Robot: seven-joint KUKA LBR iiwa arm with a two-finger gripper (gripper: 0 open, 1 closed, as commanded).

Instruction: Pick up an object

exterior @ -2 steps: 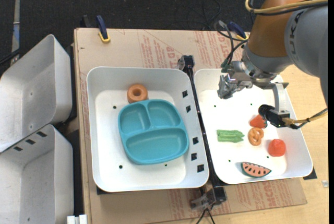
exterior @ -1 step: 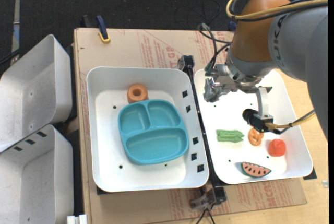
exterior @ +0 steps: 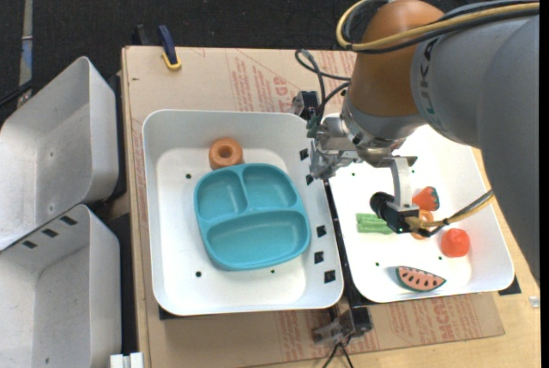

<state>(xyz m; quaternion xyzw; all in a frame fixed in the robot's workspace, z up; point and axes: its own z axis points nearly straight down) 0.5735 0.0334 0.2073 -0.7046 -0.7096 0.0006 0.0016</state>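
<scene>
Objects for picking lie in two shallow white bins set side by side on a sheet of cardboard (exterior: 249,75). The right bin (exterior: 485,186) holds a small green stick (exterior: 371,224), an orange piece (exterior: 426,198), a red-orange ball (exterior: 455,243) and a toy watermelon slice (exterior: 420,279) near the front edge. The stick and the orange piece lie near each other, and the ball and slice lie apart from them. The left bin (exterior: 151,212) holds a teal divided plate (exterior: 253,216) with three compartments, and a brown doughnut (exterior: 226,153) touching its far rim.

The cardboard carries red printing that runs at an angle and cannot be read. Dark letters show on the grey arm (exterior: 489,75) beside its orange band (exterior: 395,49), too cut off to read with certainty.

The arm reaches in from the right and bends down over the far part of the right bin. Its gripper (exterior: 328,153) sits low beside the wall where the two bins meet, well apart from the watermelon slice and the ball. Whether its jaws are spread or pressed together cannot be told, and no object is seen held in them.
</scene>
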